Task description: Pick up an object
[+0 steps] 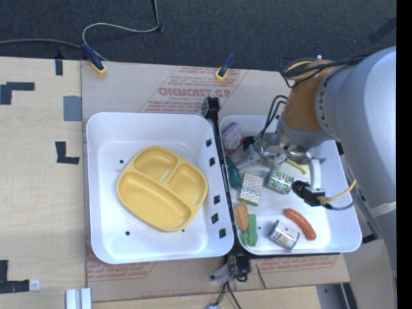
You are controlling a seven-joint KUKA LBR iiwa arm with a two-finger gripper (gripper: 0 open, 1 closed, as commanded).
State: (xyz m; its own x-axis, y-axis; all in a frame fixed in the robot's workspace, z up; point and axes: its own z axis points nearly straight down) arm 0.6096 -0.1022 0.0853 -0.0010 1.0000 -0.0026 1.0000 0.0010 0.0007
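Left bin (103,192): well off to the left of the jaws, carrying a yellow divided plate (162,187); nothing there is at risk from where the arm stands.

Divider (217,166): the black clips between the two bins sit just left of the jaws; a sideways drift could catch them, I reckon.

Clutter by the divider: a small pale packet (230,136) up-left of the jaws, a checked box (251,189) below-left, a carrot (241,215) and a green vegetable (250,230) further down.

Jaws (269,154): low in the right bin (344,234), near its top middle; the wrist hides them, so I cannot tell whether they are apart or together, or whether anything sits in them.

Likely target: the green-labelled can (279,183) lies on its side just below the jaws; being round, it may roll or squirt out under a pinch.

Crowding: the box touches or nearly touches the can, so both might get nudged and the grip close on neither.

Cable (322,198): the black and yellow lead hangs right of the jaws and could drag over things.

Lower right: a silver can (284,235) and a sausage (300,223), well below the jaws.
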